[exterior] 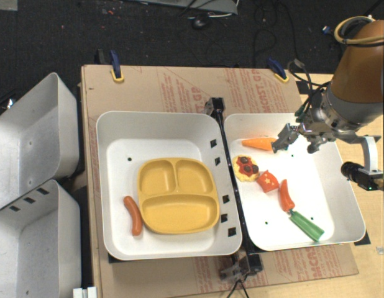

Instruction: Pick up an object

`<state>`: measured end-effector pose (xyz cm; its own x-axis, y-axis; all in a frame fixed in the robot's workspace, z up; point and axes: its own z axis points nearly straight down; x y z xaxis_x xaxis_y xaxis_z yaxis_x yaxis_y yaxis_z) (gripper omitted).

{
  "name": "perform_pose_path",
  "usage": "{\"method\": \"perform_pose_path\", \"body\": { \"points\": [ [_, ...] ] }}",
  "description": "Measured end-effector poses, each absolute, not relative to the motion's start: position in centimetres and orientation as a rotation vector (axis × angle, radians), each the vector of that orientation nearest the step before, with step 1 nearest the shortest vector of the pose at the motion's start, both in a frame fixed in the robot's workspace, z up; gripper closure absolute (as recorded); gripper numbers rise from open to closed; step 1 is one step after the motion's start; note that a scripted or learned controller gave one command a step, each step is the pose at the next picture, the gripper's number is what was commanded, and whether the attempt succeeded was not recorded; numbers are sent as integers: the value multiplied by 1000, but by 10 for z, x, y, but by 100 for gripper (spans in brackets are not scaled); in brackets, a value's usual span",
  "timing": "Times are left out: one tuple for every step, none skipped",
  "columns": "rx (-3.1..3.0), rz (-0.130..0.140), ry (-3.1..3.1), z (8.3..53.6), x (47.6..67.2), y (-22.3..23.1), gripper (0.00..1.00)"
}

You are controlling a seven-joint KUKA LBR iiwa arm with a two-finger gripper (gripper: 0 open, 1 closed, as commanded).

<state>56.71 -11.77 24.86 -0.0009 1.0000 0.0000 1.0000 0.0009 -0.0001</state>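
Cardboard covers the bench (179, 85) under two white bins. Over the right bin (341, 172) my gripper (302, 138) hangs near the far edge, fingers spread and holding nothing, just beside the carrot (259, 144), likely my target. Nearer the middle lie a small pizza (246, 167), a red piece (268, 180), a chilli (285, 196) and a green pod (306, 224). Across the divider, the left bin (111, 166) carries a yellow tray (178, 195) and a sausage (133, 215).

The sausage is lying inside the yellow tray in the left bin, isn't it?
Not quite. The sausage is in the left bin, but it lies on the bin floor beside the yellow tray, by the tray's left edge, not inside it. The camera view shows the tray's compartments with nothing in them.
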Motion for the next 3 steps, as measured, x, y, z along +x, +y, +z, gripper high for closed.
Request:
{"method": "perform_pose_path", "body": {
  "points": [
    [-2221,5,-2216,196,565,-128,0],
    [-2220,5,-2216,133,568,-127,0],
    [-2224,0,-2218,92,569,-127,0]
  ]
}}
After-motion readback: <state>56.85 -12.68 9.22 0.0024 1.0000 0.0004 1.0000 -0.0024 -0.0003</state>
